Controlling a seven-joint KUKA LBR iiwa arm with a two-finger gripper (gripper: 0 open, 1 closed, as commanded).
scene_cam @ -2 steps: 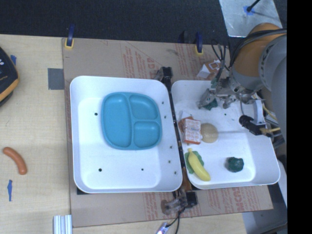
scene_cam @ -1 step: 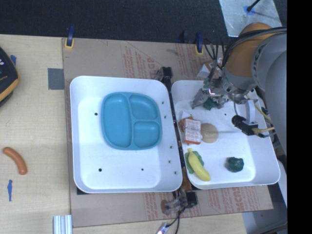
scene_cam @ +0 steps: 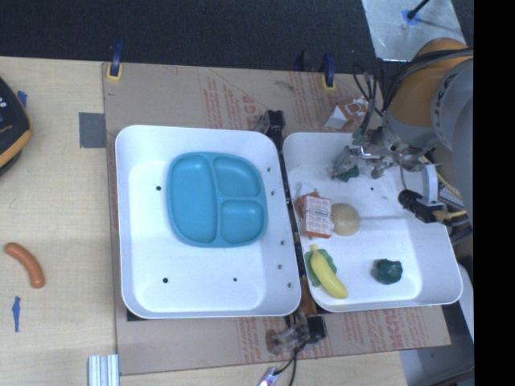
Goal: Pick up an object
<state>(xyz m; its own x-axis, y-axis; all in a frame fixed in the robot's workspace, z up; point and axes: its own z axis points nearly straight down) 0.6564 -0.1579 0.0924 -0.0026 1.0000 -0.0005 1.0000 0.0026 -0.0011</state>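
Observation:
The right white bin (scene_cam: 418, 296) holds a red and white packet (scene_cam: 315, 215), a beige round object (scene_cam: 346, 219) touching it, a yellow banana (scene_cam: 326, 272) with a green end near the front, and a dark green object (scene_cam: 387, 271). My gripper (scene_cam: 346, 168) hangs over the bin's far part, above and apart from the packet and the beige object. I see none of these objects in its grasp. The grey arm with its orange band (scene_cam: 426, 87) reaches in from the right.
The left white bin (scene_cam: 137, 215) holds a blue divided plate (scene_cam: 216, 199). A sausage (scene_cam: 26, 264) lies on the bench at far left, and a black and yellow device (scene_cam: 10, 127) sits at the left edge. A black part (scene_cam: 422, 206) overhangs the right bin's right rim.

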